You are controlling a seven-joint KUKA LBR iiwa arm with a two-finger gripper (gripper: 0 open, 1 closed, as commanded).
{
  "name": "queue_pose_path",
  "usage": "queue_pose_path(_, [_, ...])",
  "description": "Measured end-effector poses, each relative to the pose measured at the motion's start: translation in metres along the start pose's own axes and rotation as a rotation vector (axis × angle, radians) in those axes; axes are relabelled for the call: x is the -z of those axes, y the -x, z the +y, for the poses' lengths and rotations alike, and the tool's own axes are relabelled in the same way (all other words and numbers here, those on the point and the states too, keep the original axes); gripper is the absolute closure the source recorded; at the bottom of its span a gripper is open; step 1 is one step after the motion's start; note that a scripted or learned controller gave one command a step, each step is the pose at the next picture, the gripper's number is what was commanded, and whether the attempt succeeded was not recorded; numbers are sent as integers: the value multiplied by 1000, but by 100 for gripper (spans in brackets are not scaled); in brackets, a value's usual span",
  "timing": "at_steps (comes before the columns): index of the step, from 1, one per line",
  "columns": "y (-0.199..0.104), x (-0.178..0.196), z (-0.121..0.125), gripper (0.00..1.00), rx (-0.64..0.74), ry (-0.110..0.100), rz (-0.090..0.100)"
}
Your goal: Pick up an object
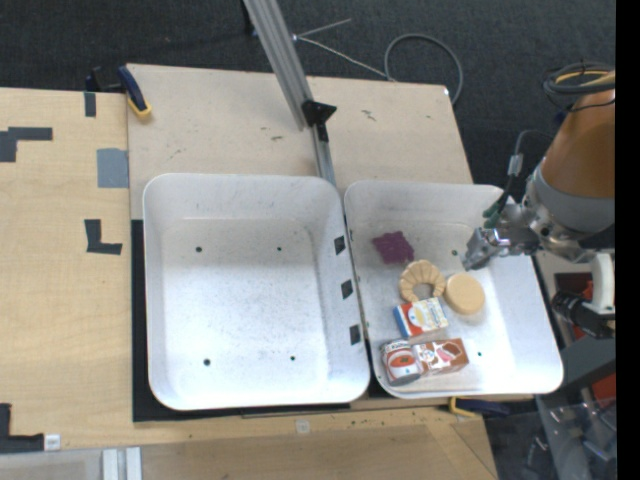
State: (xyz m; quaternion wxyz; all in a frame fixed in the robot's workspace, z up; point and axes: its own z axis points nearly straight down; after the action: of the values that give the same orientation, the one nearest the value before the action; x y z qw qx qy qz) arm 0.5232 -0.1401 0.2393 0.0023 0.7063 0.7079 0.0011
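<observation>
the right bin [520, 353] is taken as the landmark. inside it, a small cluster of things is seen. a purple block [392, 246] lies toward the far left part of its floor. nearer the middle, a tan ring-shaped pastry [421, 281] is found, and just beside it on the arm's side a round tan disc [465, 294] rests, the two nearly touching. just below the ring a small blue and white carton [420, 317] is placed, and below that, near the bin's front rim, a flat red and white packet [427, 357] lies lengthwise.

the gripper [478, 251] is seen low over the bin's far right part, just above and beside the round disc, apart from the purple block. nothing is seen between its fingers; how far they are parted cannot be told from this view. the grey arm with its orange band [585, 148] is seen over the bin's right rim.

touching the right bin's left wall, a second white bin [160, 268] is set. both are borne on a pale wooden bench [60, 268] marked with grey and black tape pieces. a slanted metal rail [280, 48] crosses behind the bins, and a dark carpeted floor [450, 8] with a loop of cable [425, 53] is seen beyond.
</observation>
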Motion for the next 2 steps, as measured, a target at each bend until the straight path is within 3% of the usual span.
queue_pose_path(1, [0, 34, 1, 100, -1, -2, 1])
queue_pose_path(2, [-50, 18, 26, 100, 4, -7, 2])
